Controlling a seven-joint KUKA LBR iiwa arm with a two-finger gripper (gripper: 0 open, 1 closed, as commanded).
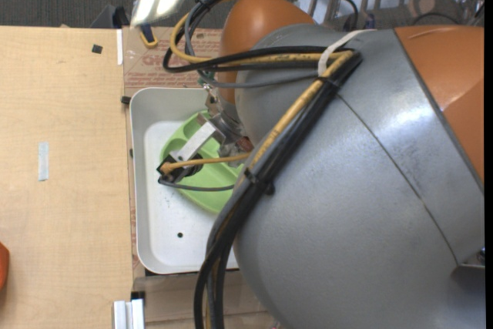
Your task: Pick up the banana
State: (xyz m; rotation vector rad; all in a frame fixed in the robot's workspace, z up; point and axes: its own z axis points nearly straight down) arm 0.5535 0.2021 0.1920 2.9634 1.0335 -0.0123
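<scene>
One big grey arm [370, 189] rises right of the claw [226, 139]. The white bin [166, 243] lies under the claw, the green bowl [208, 195] just below it. If the claw is apart or together, and where the banana is, I cannot tell.

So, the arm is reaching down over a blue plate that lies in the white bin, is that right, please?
Not quite: the plate is green, not blue. The camera view shows it lying in the white bin, with the arm reaching down over it.
</scene>
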